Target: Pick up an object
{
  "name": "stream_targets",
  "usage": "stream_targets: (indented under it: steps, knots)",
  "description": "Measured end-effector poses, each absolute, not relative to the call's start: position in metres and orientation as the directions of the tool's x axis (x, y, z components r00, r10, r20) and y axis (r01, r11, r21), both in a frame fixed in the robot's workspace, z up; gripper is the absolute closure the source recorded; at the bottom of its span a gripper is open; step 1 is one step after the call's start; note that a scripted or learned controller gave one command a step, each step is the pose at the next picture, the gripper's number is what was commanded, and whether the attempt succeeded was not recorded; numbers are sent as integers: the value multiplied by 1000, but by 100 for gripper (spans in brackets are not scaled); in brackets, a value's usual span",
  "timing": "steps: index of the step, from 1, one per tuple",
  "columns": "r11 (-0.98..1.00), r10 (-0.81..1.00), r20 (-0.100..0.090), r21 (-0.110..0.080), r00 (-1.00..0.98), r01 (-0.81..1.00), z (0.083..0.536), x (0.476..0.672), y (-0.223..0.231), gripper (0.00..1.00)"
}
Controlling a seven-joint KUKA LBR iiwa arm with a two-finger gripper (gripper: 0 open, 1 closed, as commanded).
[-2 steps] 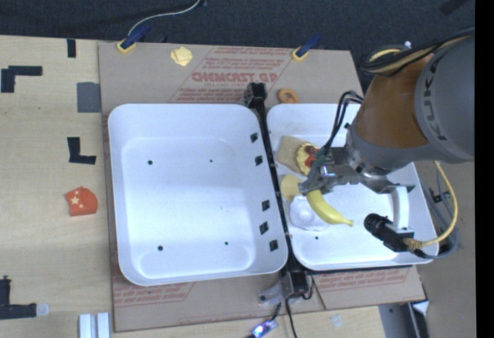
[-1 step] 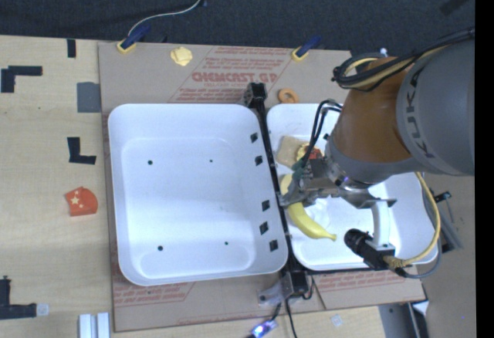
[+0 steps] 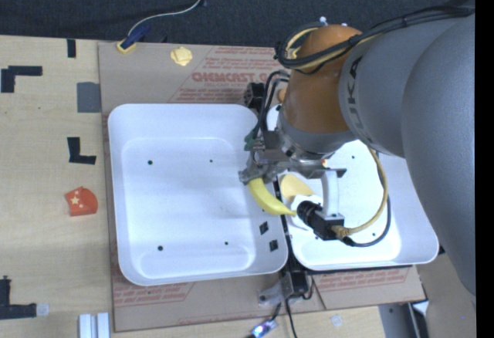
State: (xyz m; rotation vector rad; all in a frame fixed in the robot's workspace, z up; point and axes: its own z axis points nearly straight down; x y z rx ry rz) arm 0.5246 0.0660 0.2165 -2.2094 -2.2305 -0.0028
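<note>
The end effector (image 3: 261,174) is observed over the divide between the left bin (image 3: 139,136) and the right bin (image 3: 409,244). A yellow banana (image 3: 268,200) is seen directly beneath it, long axis slanting toward the right bin; whether it is gripped cannot be told. A pale yellow object (image 3: 294,188) lies just beside the banana.

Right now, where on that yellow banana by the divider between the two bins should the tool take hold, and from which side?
Probably across the banana's middle, from above. It lies flat and curved along the right wall of the left bin, ends toward upper left and lower right. Its narrow width suits the tool's closing direction, though the bin wall crowds one side.
</note>
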Motion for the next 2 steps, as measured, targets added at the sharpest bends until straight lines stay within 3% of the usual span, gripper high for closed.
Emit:
stream_targets:
  steps: [1,2]
  knots:
    - [6,1000,1,-6,-6,1000,217,483,112,100]
    - [11,1000,3,-2,-11,1000,233,482,190,100]
